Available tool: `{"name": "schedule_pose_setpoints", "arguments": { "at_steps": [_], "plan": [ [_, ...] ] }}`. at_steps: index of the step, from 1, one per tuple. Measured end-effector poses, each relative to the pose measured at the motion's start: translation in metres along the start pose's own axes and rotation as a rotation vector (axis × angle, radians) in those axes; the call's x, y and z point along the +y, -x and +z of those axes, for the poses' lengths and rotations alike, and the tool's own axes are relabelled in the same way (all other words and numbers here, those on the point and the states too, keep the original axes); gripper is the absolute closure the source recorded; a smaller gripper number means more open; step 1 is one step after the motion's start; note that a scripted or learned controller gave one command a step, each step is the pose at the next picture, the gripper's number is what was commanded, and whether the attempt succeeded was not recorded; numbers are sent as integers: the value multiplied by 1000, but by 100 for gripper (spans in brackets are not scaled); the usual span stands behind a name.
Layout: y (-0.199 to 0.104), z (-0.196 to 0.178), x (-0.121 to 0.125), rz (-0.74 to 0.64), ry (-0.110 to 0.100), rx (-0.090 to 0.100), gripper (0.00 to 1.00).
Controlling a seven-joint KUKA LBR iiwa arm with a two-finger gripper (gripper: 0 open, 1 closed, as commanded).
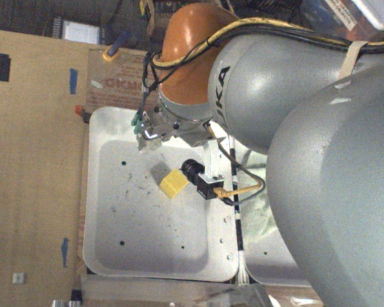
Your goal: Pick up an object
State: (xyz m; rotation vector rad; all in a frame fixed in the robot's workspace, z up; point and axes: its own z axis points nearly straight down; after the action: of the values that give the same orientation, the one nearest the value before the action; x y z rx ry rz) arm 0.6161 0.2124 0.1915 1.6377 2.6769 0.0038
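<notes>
A small yellow block (173,183) lies on the floor of the left white bin (93,200), a little right of the bin's middle and toward its far side. My gripper (146,134) hangs over the bin's far edge, up and to the left of the block and apart from it. Nothing shows in the gripper. The grey arm with its orange band (190,52) covers the far right part of the bin. A black fitting with an orange cable (203,178) sits just right of the block.
The right bin (272,267) is mostly hidden under the arm; something pale green (263,210) shows in it. A brown cardboard sheet (24,163) lies left of the bins. Dark specks dot the left bin's floor.
</notes>
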Motion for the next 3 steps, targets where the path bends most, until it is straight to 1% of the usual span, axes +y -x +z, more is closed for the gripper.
{"name": "schedule_pose_setpoints", "arguments": {
  "at_steps": [1, 2, 3],
  "plan": [
    [-18, 102, -36, 164, 3, 1, 100],
    [-28, 2, -48, 242, -4, 1, 100],
    [31, 95, -32, 166, 10, 1, 100]
  ]
}}
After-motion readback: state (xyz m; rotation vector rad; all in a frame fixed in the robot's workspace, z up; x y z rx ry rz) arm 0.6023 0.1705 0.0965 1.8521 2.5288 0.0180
